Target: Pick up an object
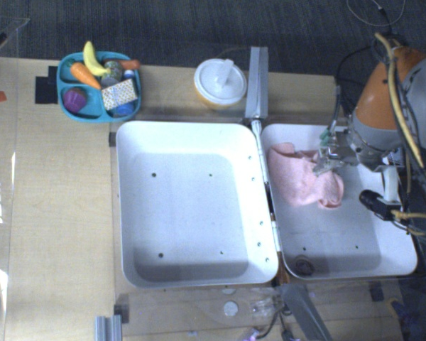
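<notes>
Gripper (325, 156) sits low over the right bin (355, 251), at the right edge of a crumpled pink cloth (303, 180). Fingers lost against cloth and wrist hardware; cannot tell their opening or whether they grip anything. Cloth lies in that bin's upper left. Left bin (192, 203) alongside. Beyond the bins: blue toy tray (96, 84), white lidded container (220, 82).

Pink cloth (305, 180); white bins (128, 212); blue tray (65, 112); yellow banana (93, 60).
</notes>
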